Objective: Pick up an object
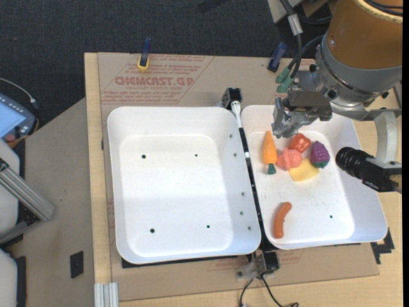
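Toys [295,158] in right bin [358,222]

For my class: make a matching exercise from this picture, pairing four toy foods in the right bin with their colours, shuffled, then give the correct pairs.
Things:
1. carrot
2. sausage
3. grapes
4. block beside the grapes

Colours:
A. purple
B. yellow
C. orange with a green tip
D. reddish-orange, curved

Pairs: 1-C, 2-D, 3-A, 4-B
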Available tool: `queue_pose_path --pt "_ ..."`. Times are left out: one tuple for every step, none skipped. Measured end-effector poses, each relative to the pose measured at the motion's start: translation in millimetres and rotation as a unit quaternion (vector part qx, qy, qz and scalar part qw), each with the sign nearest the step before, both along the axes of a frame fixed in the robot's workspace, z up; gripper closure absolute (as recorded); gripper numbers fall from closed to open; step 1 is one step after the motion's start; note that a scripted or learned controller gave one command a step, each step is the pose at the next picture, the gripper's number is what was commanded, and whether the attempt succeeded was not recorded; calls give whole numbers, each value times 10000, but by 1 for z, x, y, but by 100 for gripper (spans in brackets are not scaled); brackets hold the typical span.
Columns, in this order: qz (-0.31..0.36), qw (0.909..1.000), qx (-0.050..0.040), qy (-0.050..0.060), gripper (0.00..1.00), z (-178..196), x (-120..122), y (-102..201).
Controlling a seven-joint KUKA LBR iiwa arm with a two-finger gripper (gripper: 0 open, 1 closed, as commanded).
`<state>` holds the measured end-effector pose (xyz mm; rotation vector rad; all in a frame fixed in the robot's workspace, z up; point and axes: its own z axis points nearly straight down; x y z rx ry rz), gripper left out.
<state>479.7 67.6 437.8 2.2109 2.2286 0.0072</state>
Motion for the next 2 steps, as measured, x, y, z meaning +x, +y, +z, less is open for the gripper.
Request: queue_pose_path --pt "11 10000 6 4 100 14 -1 88" --pt "1 10000 -15 66 100 -37 -2 157"
